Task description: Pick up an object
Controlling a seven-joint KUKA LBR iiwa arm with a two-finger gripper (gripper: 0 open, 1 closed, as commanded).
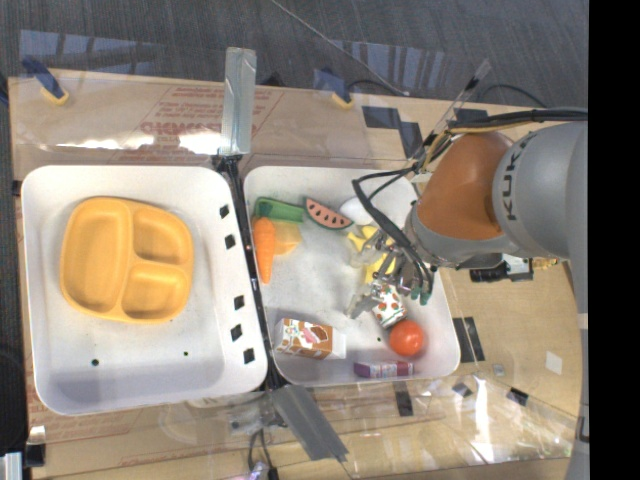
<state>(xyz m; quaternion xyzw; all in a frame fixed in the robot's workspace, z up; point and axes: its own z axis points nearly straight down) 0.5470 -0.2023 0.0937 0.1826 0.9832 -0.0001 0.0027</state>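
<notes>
My gripper point(382, 296) hangs low in the right bin point(320, 278), near its right side, under the arm's orange wrist band point(462, 188). A small red, white and green object point(389, 309) lies right at the gripper's tip; whether it is gripped cannot be made out. Just below it sits a red tomato point(405, 339). An orange carrot point(264, 248) and a green piece point(280, 209) lie at the bin's left. A watermelon slice point(327, 213) is at the top, and a yellow item point(366, 242) peeks out beside the arm.
A small juice carton point(304, 338) and a purple packet point(384, 369) lie along the right bin's near wall. The left bin point(40, 348) holds a yellow divided plate point(126, 258). Cables point(380, 203) loop from the wrist over the right bin.
</notes>
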